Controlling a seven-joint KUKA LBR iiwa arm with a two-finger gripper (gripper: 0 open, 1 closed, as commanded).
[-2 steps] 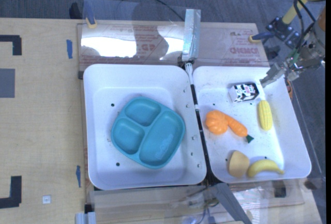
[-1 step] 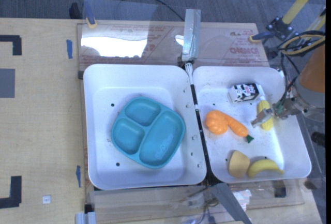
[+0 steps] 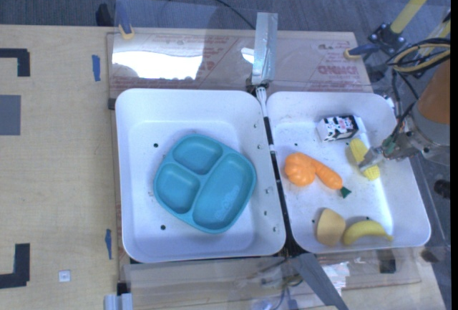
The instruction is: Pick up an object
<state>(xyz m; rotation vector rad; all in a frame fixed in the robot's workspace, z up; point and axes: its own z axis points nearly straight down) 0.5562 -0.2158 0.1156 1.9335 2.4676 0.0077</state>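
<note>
The right bin (image 3: 404, 226) holds several toy foods. A yellow corn cob (image 3: 356, 150) lies near its right wall, and my gripper (image 3: 374, 156) reaches in from the right and sits directly over the cob, covering its middle. The cob's lower end (image 3: 371, 172) shows below the gripper. An orange carrot (image 3: 310, 170) lies in the bin's middle. At the back is a black-and-white cow-print carton (image 3: 337, 127). A tan pear-like piece (image 3: 330, 226) and a yellow banana (image 3: 366, 232) lie together at the front.
The left bin (image 3: 143, 230) holds a blue divided plate (image 3: 205, 182). A clear panel and a metal post (image 3: 265, 47) stand behind the bins. Yellow and black cables (image 3: 418, 58) hang at the upper right near the arm (image 3: 436, 108).
</note>
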